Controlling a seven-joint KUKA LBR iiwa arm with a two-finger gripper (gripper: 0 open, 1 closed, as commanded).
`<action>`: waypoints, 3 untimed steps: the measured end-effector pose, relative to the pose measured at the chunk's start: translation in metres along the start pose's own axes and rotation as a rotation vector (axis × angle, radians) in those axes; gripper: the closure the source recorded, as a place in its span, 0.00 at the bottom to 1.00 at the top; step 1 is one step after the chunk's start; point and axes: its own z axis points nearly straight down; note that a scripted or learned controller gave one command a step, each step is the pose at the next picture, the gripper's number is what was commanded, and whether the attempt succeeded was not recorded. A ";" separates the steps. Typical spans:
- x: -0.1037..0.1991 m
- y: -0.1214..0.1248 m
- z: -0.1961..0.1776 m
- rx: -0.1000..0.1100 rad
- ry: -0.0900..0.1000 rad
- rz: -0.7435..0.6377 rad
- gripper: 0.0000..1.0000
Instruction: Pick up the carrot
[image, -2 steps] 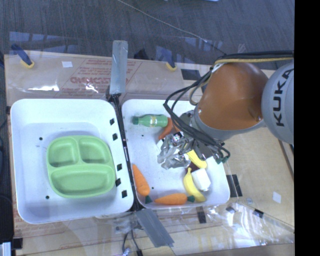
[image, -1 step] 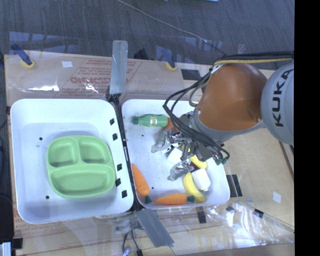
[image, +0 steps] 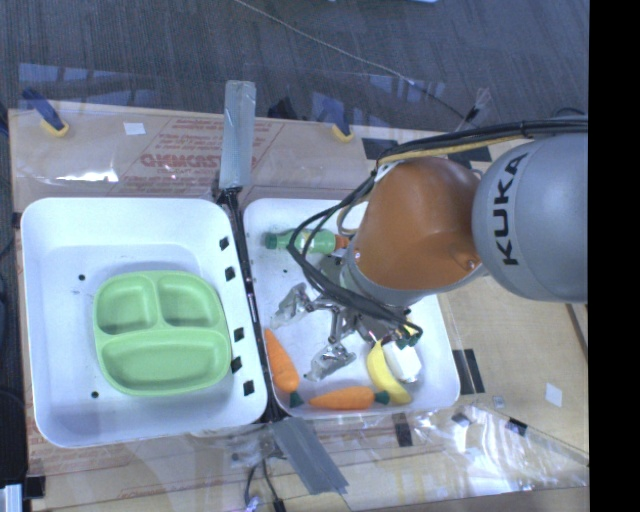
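Note:
Two orange carrots lie in the right bin (image: 440, 372). One carrot (image: 282, 362) rests at a slant against the bin's left wall. The other carrot (image: 341, 399) lies flat along the front wall, its green end toward the banana. My gripper (image: 314, 330) hangs low over the bin floor just right of the slanted carrot and above the flat one. It is open, one metal finger (image: 293, 302) toward the back left and the other (image: 335, 356) toward the front, with only white floor between them. It holds nothing.
A yellow banana (image: 384, 374) lies by the front right corner, close to the flat carrot. A green bottle (image: 307, 241) lies at the back of the right bin, partly under the arm. The left bin (image: 50, 250) holds a green divided plate (image: 160, 333).

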 end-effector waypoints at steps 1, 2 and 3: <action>0.016 -0.040 0.073 -0.001 0.003 0.111 0.00; 0.026 -0.039 0.098 0.003 -0.001 0.220 0.00; 0.026 -0.067 0.039 0.004 -0.005 0.380 0.00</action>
